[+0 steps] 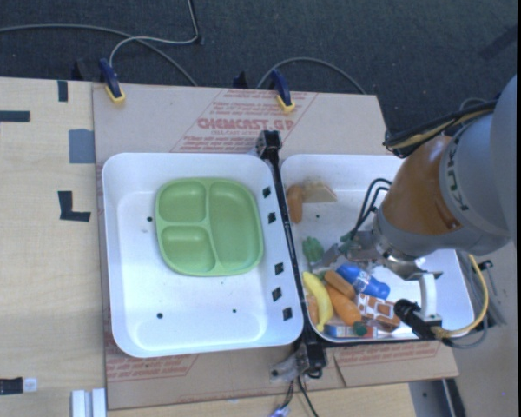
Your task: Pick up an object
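**Fingers hidden: arm low over right bin**

Fingers' state cannot be told; the gripper (352, 254) is lowered at the toy pile in the right bin (469, 298).
- Bench: cardboard sheet (234, 124), two clamps at its far edge.
- Left bin (126, 259): green divided plate (210, 226).
- Right bin, near corner beside the gripper: banana (317, 298), carrot (341, 287), blue piece (362, 278), small box (378, 313).

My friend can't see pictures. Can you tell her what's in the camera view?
A grey and orange robot arm reaches from the right into the right white bin, its end effector low over a pile of toy food, including a banana and a carrot. The left white bin holds a green divided plate.
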`<act>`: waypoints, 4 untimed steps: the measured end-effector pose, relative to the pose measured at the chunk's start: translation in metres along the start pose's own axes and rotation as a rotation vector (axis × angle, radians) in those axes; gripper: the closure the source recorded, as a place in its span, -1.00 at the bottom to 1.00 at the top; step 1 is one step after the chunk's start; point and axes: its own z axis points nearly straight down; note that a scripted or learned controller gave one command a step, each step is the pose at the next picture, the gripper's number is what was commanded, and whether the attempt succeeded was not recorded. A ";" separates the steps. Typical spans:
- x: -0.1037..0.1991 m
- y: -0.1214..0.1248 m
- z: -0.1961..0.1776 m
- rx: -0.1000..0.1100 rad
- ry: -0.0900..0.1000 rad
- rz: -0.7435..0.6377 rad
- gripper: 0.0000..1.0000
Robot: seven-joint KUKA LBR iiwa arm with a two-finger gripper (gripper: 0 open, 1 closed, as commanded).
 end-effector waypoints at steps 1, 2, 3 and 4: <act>-0.077 0.078 -0.001 -0.005 0.000 -0.001 -1.00; -0.032 0.111 0.003 0.002 -0.001 -0.002 -1.00; -0.033 0.111 -0.007 0.003 -0.003 -0.003 1.00; 0.034 0.133 -0.095 0.007 0.000 -0.002 1.00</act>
